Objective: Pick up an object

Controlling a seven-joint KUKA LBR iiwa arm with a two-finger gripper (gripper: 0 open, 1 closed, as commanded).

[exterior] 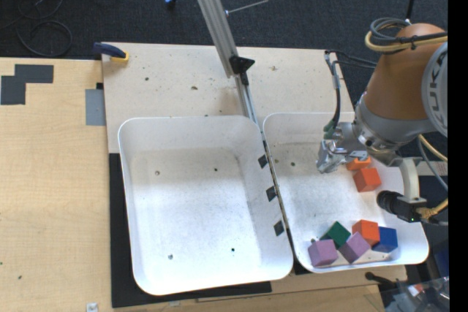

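My gripper (pixel 330 158) hangs over the upper middle of the right bin (pixel 307 197), below the orange wrist band. An orange block (pixel 365 176) lies just right of it, partly hidden by the wrist, and does not sit between the fingers. Near the bin's front edge lies a cluster: a green block (pixel 337 233), an orange block (pixel 366 230), a blue block (pixel 387 238) and two purple blocks (pixel 322 252) (pixel 354 247). The view does not show how the fingers stand.
The left bin (pixel 146 157) lies beside the right one, with a divider carrying black clips (pixel 270 193) between them. A slanted aluminium rail (pixel 217 24) rises behind the bins. A black-tipped part (pixel 393 204) of the arm hangs over the right bin's right edge.
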